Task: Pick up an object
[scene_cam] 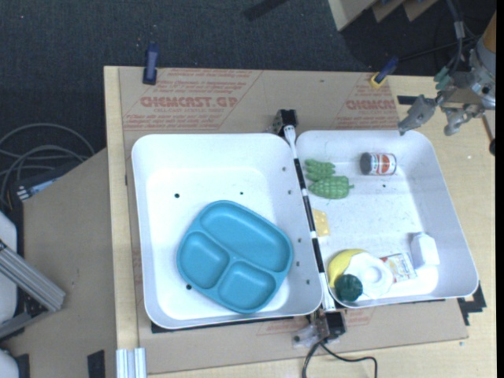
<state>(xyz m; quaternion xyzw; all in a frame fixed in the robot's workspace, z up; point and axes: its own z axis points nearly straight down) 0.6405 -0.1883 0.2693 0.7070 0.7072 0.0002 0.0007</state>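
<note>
While tool (442,110) hangs splayed past right bin (441,172), can (378,163), green toys (326,179) inside

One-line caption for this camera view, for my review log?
Gripper hovers beyond the right bin, which holds a can, green toy and other items; blue divided plate fills the left bin.

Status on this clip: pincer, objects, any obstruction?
Pincer beyond right bin's far corner, carrying nothing. Small red-and-white can lying nearest it in shallow white right bin. Nothing between them.
</note>
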